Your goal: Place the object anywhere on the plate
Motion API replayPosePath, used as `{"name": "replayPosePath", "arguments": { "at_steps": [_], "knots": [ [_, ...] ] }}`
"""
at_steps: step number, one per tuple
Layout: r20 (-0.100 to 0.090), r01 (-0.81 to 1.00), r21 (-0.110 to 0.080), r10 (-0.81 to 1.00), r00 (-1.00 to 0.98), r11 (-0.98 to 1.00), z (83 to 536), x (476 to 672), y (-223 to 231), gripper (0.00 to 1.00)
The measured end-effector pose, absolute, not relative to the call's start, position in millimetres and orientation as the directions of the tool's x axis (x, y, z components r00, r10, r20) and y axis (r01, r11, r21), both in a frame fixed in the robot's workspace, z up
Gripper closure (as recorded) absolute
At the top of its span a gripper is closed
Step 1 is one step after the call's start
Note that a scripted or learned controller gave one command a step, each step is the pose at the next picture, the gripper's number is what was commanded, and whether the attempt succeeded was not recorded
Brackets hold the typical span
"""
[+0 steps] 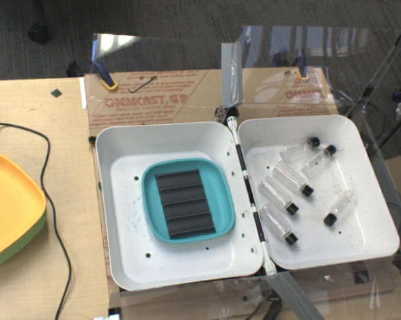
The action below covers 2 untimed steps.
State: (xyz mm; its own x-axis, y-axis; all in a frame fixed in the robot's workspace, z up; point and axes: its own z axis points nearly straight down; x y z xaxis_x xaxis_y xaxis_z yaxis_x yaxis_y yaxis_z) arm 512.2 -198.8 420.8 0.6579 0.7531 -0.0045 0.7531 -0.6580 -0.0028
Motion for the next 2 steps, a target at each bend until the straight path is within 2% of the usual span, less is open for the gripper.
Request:
{"name": "replayPosePath", "arguments": {
  "at_steps": [1, 2],
  "knots": [
    [-0.003, 0.783, -0.005, 0.783, 0.622, -0.622, 215.3, 518.8, -161.5, 0.00],
    [-0.004, 0.700, -0.002, 0.700, 0.714, -0.714, 350.2, 502.1, -198.3, 0.00]
  ]
}}
